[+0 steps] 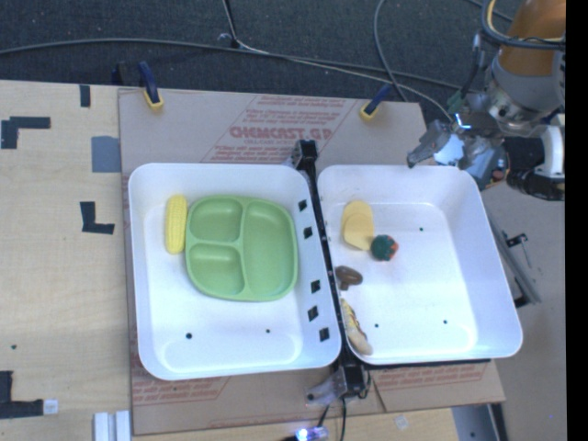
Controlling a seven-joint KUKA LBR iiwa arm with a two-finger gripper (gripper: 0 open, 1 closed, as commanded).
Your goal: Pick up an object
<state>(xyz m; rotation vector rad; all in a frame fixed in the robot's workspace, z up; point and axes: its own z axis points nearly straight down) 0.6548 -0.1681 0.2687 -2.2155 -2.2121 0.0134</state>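
**Small targets hug the divider while the arm waits off the far right corner**

The gripper (pixel 452 147) hangs above the far right corner of the right bin (pixel 478 274), outside its rim; whether its jaws are apart or together I cannot tell from this slant.

The likely targets sit in the right bin's left half. A yellow piece (pixel 357 222) lies near the left wall, with a small green-and-orange ball (pixel 383 246) touching its near right edge. A brown lump (pixel 348 277) lies just below them, and a pale elongated item (pixel 355 329) rests against the left wall toward the near corner.

In my judgement the risks are these:
- the ball may roll away
- the wall-hugging item leaves little room for a finger
- closing on the yellow piece may nudge the ball.

The left bin (pixel 152 274) carries a green divided plate (pixel 242 248) and a corn cob (pixel 175 224) beside its left edge.
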